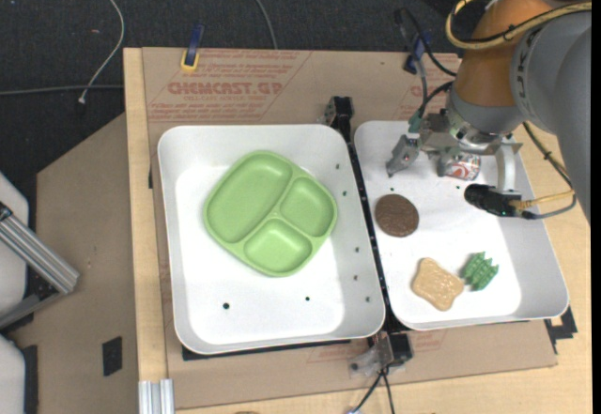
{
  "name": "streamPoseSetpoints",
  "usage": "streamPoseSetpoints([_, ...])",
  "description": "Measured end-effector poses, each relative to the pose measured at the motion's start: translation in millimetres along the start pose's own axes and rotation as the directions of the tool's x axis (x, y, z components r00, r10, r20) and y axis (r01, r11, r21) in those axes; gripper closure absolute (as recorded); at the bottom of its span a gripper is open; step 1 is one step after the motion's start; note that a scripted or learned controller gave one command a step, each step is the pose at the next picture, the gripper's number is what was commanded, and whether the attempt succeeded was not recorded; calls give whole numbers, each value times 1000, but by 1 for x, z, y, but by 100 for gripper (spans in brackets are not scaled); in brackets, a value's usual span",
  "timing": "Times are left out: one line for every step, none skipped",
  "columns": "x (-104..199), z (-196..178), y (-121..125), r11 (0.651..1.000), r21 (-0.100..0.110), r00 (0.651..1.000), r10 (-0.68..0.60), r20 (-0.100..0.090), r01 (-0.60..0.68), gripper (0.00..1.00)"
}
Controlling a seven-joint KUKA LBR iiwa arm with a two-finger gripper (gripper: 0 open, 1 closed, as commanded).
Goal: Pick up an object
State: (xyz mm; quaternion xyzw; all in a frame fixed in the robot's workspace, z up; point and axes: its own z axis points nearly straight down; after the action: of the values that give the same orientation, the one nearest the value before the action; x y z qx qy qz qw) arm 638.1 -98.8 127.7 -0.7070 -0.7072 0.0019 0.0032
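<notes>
You see the arm (498, 46) reach in from 2 o'clock, its orange band above the far end of the right bin (526, 253). The gripper (451, 159) hangs over that bin's 12 o'clock end. You cannot tell from this slant whether it is spread or closed, and nothing shows plainly gripped in it.

Just under the gripper sits a small red-and-white thing (462, 168). It is too hidden for you to name or to tell whether the gripper touches it.

The other loose things lie in the same bin, apart from each other. A brown disc (396, 215) lies flat at the bin's 9 o'clock side, near the wall shared with the left bin (188, 243). A tan toast (437, 283) lies at 6 o'clock. A green toy (479, 269) is just beside the toast, at its 2 o'clock, and you cannot tell whether the two touch. The toast and the toy are well apart from the gripper, and the disc lies nearer, at its 7 o'clock.

In the middle of the left bin a green plate (270, 212) with three compartments lies turned at an angle. Both bins rest on cardboard (141, 121), and a blue clip (194, 44) sits on its 12 o'clock edge.
</notes>
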Motion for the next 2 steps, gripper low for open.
streamPoseSetpoints([1, 46, -1, 1000, -1, 1000, 1, 0, -1, 0])
streamPoseSetpoints([1, 31, 2, 1000, -8, 1000, 1, 1, -1, 100])
